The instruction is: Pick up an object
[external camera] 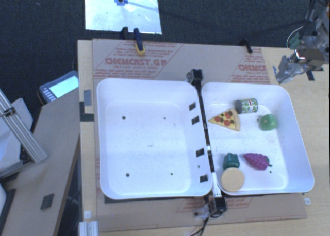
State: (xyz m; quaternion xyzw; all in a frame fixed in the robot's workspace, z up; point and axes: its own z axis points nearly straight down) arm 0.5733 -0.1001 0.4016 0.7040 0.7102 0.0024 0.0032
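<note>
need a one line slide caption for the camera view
Gripper poised beyond the right bin, which holds a pizza slice, can, green fruit, grapes and a cookie.

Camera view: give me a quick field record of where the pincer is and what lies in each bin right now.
pincer: upper right, over the bench beyond the right bin's far corner, not over any object
right bin: holds six items
far row: small can on its side, pizza slice, green round fruit
near row: green pepper, purple grapes, tan round disc
left bin: white floor with a few dark dots
held: nothing seen in the pincer
</note>
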